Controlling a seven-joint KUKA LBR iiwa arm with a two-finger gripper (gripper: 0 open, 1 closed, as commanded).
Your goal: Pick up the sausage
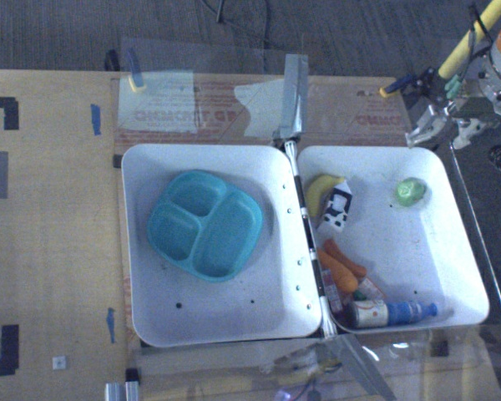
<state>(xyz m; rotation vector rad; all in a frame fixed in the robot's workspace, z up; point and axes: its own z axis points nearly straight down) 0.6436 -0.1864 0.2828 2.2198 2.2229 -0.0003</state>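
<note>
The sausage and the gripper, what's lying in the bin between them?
In the camera view, a green ball sits near the line from the gripper to the orange sausage; otherwise bare white bin floor.

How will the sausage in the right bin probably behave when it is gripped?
The sausage looks long and rounded, so it may roll or slip. It lies near the bin wall and a bottle, so pushing might wedge it.
</note>
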